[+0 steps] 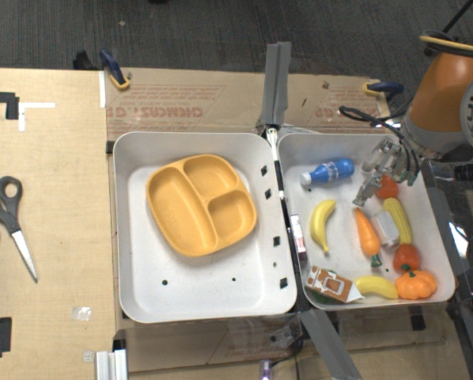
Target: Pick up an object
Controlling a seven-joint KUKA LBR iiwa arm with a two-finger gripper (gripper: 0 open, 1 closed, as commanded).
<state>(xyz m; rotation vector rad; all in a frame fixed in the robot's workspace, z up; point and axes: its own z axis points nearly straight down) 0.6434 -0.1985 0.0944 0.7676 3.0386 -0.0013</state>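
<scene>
the claw hangs low at the right bin's far edge, its grip impossible to tell; approach step; next it must settle over the carrot mid-bin

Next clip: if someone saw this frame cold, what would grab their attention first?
Probably the orange divided plate, lying alone in the left bin. Next, the right bin, crowded with toy food: a blue bottle, a banana, a carrot and a small pumpkin in the near right corner. The gripper hangs over that bin's far right part, beside the bottle.
</scene>
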